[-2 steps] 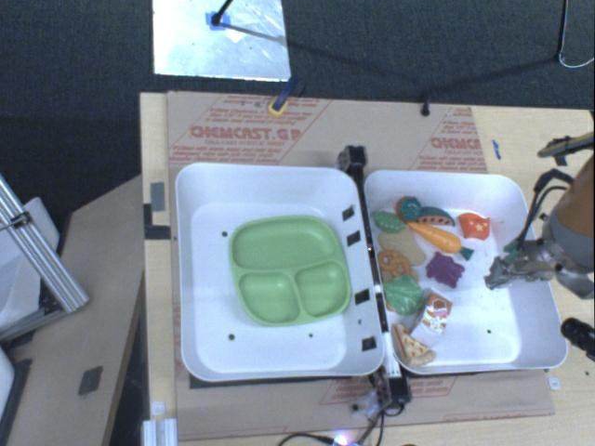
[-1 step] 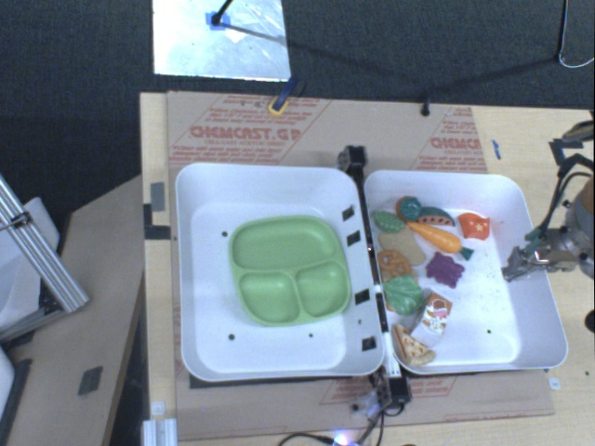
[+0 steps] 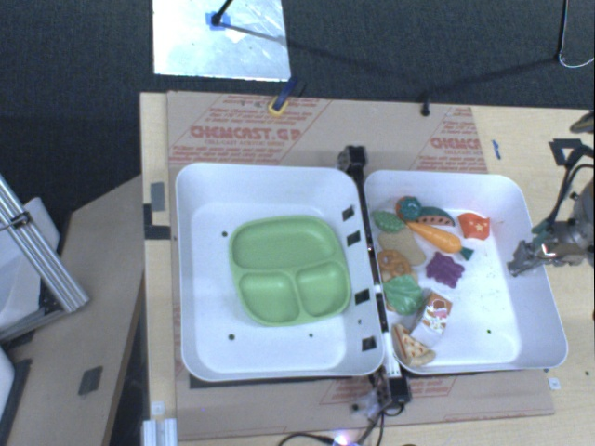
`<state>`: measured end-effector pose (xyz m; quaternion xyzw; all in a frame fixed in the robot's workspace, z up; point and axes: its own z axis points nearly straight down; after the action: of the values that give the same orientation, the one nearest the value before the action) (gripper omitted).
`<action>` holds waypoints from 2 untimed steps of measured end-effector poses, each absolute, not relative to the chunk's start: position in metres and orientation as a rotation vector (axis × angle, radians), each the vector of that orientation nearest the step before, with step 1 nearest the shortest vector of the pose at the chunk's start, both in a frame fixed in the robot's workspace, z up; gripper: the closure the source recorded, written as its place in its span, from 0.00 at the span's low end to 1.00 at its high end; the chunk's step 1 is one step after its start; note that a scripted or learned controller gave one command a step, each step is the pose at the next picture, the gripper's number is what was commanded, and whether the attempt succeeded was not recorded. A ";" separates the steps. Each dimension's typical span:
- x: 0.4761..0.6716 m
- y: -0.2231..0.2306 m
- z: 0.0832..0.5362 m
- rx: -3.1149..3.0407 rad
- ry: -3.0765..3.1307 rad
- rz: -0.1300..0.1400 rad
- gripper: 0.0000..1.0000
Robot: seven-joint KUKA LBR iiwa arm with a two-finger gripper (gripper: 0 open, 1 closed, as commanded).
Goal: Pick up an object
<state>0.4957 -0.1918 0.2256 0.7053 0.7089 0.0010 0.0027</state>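
In the camera view, the claw [image 3: 522,256] is seen at the right rim of the right shallow white bin [image 3: 502,337], with nothing visibly between its tips; whether it is spread or pressed together cannot be told at this size. The things to be picked are heaped along the left side of that bin, well apart from the claw, with bare bin floor between.

Trouble is judged likely from the crowding. The orange plastic carrot [image 3: 435,236] lies touching the dark green and red slice [image 3: 430,216] and just beside the red toy piece [image 3: 473,225]. A descent into this cluster could nudge neighbours aside or catch two at once. The flat pieces, such as the tan pizza-like wedge [image 3: 413,347], could slip from under the tips. A grasp near the bin's dividing wall could be blocked by that wall.

Counted: two white bins on the worktop [image 3: 232,124]. One pale green three-compartment plastic tray [image 3: 289,269] is lying in the left white bin [image 3: 214,203]. About ten small toys are in the right bin, among them one purple lumpy piece [image 3: 445,269], one green leafy piece [image 3: 403,293] and one small white printed carton [image 3: 434,315]. The exact total cannot be fixed, as some overlap.
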 end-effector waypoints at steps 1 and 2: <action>0.532 -0.149 0.216 2.208 2.230 0.005 1.00; 0.576 -0.106 0.226 2.207 2.231 0.008 1.00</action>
<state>0.5760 -0.1057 0.2256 0.7033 0.7109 0.0024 0.0017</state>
